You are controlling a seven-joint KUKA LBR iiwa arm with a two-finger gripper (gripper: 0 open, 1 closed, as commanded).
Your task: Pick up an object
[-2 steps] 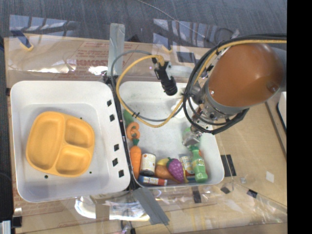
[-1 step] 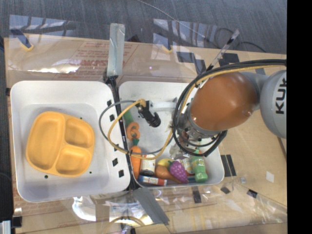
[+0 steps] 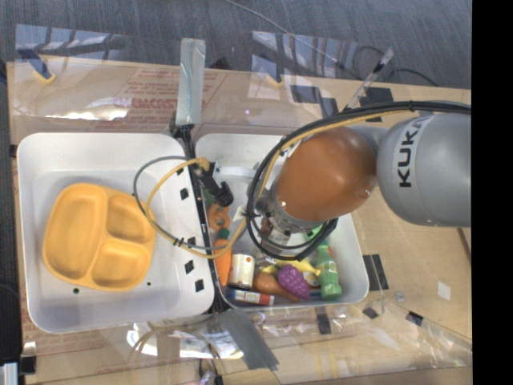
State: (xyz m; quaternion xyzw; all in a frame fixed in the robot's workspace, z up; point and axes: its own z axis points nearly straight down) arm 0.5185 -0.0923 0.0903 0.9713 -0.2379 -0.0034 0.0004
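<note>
Where the arm point(image 3: 329, 184) hides its tool | grip state unreadable | purple grapes point(image 3: 293, 281) lie probably just below.

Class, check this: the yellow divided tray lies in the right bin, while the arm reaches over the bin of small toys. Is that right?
Not quite. The camera view shows the yellow divided tray in the left bin; the arm does reach over the bin of small toys.

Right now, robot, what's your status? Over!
Arm down over right bin, end effector hidden beneath it. Toys piled there: purple grapes, green bottle. Yellow tray in left bin. Cables drape across.
</note>
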